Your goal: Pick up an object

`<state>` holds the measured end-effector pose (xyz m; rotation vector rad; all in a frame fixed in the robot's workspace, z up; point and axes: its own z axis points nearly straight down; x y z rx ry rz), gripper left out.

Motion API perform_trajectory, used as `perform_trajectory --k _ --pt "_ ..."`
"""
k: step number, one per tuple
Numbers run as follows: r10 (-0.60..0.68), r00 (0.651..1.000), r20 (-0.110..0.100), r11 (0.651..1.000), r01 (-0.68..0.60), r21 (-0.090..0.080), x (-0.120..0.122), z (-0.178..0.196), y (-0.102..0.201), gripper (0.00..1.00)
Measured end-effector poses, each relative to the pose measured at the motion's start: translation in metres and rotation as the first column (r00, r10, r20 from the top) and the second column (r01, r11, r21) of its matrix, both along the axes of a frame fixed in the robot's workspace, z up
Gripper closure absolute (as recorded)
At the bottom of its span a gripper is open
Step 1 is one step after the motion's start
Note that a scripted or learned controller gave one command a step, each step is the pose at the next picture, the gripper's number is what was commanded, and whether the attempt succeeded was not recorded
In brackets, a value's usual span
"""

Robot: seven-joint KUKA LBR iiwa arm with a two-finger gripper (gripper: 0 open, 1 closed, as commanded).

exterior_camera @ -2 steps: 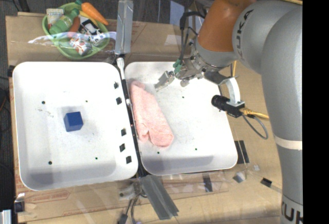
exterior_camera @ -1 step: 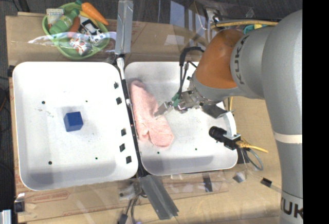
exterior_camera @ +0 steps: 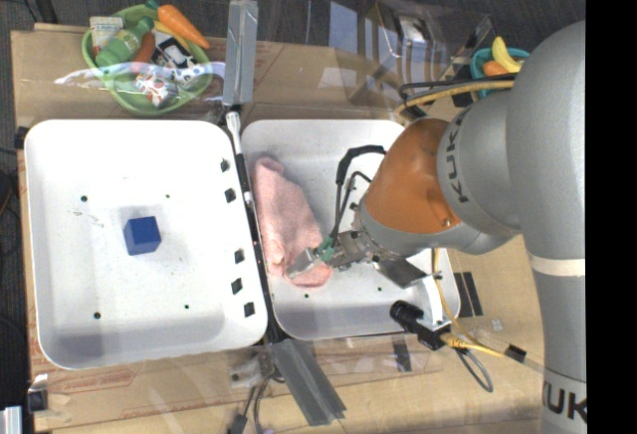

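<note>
A pink cloth (exterior_camera: 282,213) lies along the left side of the right bin (exterior_camera: 299,323), stretching from near the bin's top toward its lower middle. My gripper (exterior_camera: 326,255) reaches in from the right and sits at the cloth's lower end, where a fold of pink fabric bunches up under its tip. The arm's orange band and wrist hide the fingers' stance. A blue cube (exterior_camera: 142,234) rests alone in the left bin (exterior_camera: 60,173), far from the gripper.
A green bowl (exterior_camera: 139,102) packed with toy vegetables and small items stands beyond the left bin on the cardboard. A grey metal divider (exterior_camera: 239,44) runs between the bins. Yellow and teal items (exterior_camera: 496,59) lie at the back right.
</note>
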<state>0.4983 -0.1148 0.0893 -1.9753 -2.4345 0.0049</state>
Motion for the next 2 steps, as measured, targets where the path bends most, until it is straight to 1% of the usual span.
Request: perform_trajectory --k 1,2 --pt "0.003 1.0 -0.002 1.0 -0.003 0.0 0.001 0.008 -0.001 1.0" --pt "-0.212 0.977 0.002 0.977 0.212 -0.003 0.066 0.101 0.054 1.0"
